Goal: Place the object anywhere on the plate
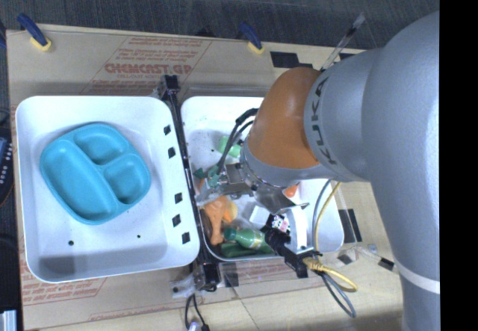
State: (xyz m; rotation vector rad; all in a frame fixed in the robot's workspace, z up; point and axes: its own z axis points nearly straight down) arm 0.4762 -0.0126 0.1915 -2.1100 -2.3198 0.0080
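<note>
A blue plate [93,170] with three compartments lies in the left bin [45,262], with nothing on it. The gripper [240,193] is low in the right bin [202,116], under the arm's orange band and over a pile of small objects. Just to its lower left lies an orange toy [216,215], and a dark green item [244,238] rests by the bin's front wall. A light green piece [227,146] shows near the back. The arm hides much of this bin.
A black divider rail [179,165] with clips runs between the two bins. A yellow cable [332,275] and a black bracket [293,257] hang off the arm near the right bin's front corner. Blue clamps [33,32] hold the cardboard base at the back.
</note>
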